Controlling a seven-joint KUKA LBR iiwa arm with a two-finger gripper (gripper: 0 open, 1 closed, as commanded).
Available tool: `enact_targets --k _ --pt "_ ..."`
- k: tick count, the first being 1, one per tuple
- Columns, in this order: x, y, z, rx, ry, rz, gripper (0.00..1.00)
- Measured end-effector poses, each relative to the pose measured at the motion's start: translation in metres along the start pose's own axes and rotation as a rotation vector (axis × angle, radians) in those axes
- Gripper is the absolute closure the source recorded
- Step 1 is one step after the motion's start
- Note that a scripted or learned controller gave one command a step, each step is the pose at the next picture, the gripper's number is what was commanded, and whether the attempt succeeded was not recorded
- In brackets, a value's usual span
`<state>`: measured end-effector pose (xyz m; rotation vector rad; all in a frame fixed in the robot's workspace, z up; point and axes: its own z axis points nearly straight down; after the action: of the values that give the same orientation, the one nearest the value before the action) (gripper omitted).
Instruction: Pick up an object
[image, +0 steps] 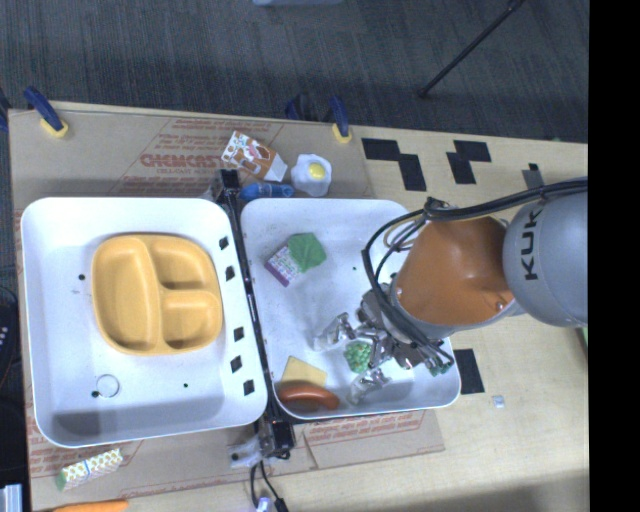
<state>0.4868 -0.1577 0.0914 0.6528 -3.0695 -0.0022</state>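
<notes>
End effector (358, 352) low in right bin (330, 215), fingers spread around green object (357, 353); arm reaching from right.

The counter (500, 420) is viewed from one fixed overhead camera, angled downward at moderate distance; both bins are framed, and the arm (545, 260) enters from the right.

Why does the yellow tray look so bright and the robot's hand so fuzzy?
Camera view: overhead light washes out the yellow tray and white bins; the tool looks soft and cluttered, hard to read, under the orange band; a dark shadow sits in the left bin's lower corner.
</notes>
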Motion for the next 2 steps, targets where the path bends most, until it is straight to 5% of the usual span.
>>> enact_targets --k 1,2 --pt "-0.001 0.0 -0.01 0.0 0.0 0.0 1.0" --pt "-0.049 0.012 -0.032 0.002 -0.003 -0.012 1.0"
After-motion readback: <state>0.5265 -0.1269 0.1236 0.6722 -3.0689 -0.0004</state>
